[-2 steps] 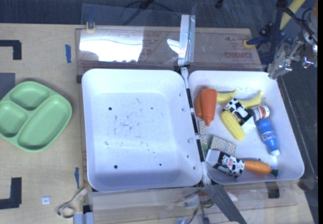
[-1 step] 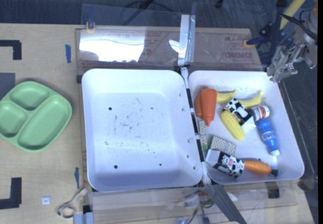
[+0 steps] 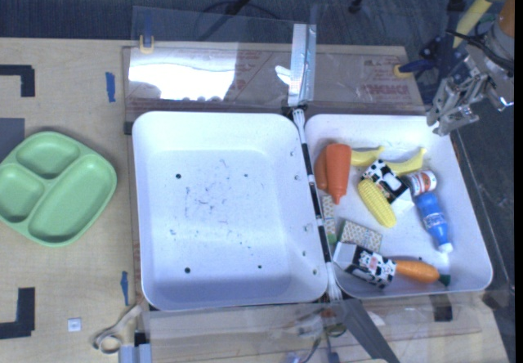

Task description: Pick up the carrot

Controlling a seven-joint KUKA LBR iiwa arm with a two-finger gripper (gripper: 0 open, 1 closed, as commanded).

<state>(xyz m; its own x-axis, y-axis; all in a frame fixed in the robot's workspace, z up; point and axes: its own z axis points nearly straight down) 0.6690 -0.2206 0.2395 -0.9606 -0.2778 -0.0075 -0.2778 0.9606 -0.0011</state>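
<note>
The carrot [image 3: 415, 271], small and orange with a green stub at its right end, lies near the front edge of the right bin [image 3: 474, 259]. It lies beside a black-and-white cow-print box [image 3: 366, 264]. My gripper [image 3: 448, 118] hangs over the bin's far right corner, well away from the carrot and above the rim. Nothing shows in its grasp.
The right bin also holds a fat orange-red toy vegetable [image 3: 333, 170], a banana [image 3: 368, 157], a corn cob [image 3: 376, 200], a blue bottle [image 3: 431, 220], a red-and-white can [image 3: 422, 183] and a speckled cracker [image 3: 359, 233]. A green divided plate [image 3: 54, 186] sits left of the left bin [image 3: 163, 141].
</note>
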